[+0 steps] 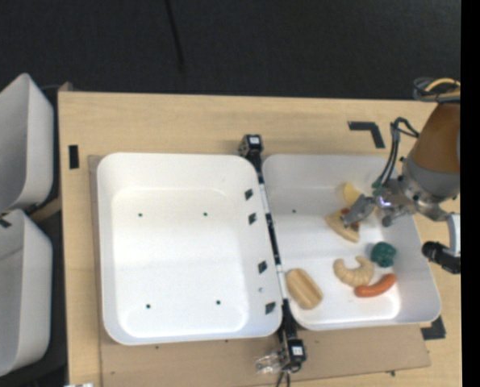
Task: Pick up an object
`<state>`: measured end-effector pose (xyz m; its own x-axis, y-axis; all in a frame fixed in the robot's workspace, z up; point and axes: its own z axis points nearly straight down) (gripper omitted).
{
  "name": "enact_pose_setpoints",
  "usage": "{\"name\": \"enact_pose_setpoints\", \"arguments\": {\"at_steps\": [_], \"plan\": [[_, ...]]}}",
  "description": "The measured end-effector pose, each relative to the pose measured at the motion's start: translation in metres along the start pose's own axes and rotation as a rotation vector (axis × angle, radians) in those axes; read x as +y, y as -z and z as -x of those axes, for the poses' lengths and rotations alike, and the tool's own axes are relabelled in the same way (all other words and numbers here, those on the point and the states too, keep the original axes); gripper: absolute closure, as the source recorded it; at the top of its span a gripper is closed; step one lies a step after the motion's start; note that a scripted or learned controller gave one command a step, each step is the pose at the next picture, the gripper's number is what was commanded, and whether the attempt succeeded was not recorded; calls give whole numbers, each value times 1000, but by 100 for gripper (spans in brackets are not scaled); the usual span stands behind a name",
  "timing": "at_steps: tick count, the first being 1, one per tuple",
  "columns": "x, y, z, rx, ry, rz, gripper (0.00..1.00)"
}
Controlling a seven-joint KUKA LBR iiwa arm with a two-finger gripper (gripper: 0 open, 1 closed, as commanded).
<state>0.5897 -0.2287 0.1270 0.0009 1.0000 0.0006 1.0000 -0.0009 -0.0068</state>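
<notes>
Fingers of the gripper (362, 213) cannot be judged as apart or together; they hang low in the right bin (304, 185), over a tan piece (344, 227) beside a yellow piece (350, 191). Nearer the front lie a croissant (353, 272), a green object (383, 254), a sausage (375, 286) and a bread roll (303, 288). Alongside sits the left bin (118, 176).

arm (433, 156): orange band | grey wrist | black cable

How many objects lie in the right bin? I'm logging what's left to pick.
6 visible: bread roll, croissant-like piece, red sausage, green lump, yellow piece, tan piece by the claw. The arm may hide more.
</notes>
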Motion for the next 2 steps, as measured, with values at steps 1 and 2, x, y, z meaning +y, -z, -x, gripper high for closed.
{"name": "enact_pose_setpoints", "arguments": {"at_steps": [1,2], "plan": [[-33,-27,1,-2,0,5,0],[-66,-26,1,-2,0,6,0]]}}
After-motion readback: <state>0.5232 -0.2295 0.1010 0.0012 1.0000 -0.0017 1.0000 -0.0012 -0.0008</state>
